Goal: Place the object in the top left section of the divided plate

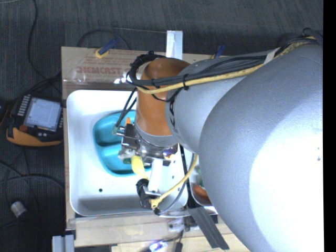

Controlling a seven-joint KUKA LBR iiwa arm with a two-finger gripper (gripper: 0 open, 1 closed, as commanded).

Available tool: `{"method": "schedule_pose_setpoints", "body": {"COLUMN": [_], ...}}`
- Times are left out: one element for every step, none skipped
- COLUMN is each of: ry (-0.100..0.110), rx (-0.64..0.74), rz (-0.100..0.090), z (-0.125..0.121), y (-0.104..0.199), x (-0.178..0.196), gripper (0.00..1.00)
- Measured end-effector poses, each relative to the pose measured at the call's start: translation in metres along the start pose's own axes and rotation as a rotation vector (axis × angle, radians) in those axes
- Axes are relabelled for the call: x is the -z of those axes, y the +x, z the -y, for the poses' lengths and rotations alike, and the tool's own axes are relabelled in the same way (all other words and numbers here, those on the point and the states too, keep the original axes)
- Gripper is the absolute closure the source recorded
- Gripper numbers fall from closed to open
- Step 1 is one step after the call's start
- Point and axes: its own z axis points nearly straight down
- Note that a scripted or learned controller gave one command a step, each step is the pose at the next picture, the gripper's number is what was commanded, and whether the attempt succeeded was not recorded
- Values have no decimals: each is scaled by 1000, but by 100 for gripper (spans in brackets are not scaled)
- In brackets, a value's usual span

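- Your grey arm hangs low over the teal divided plastic plate (107, 135) in the left white bin (79, 156), suited to a drop.
- You cannot tell the claw's (132, 164) state; a small yellow object (137, 165) sits at it, grip unclear.

Arm casing: I am seeing the arm (262, 140) showing a broad, smooth, rounded grey shell with a soft sheen.
Band: an orange band (155, 101) is ringing the arm above the wrist, cylindrical and glossy.
Wrist flange: a silver metal ring (152, 140) is sitting under the orange band, with darker metal parts bunching beneath it.
Cables: a bundle of black cables and one yellow cable (226, 72) is running along the grey shell, and black cables are looping around the top of the orange band.
Lower wiring: a yellow cable (178, 182) is curling below the wrist beside a black connector (143, 188).
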Motion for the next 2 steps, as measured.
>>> {"method": "schedule_pose_setpoints", "body": {"ry": [3,-1], "rx": [1,-209], "rz": [7,1], "z": [0,9], "y": [-1,25], "x": [7,19], "gripper": [100,100]}}
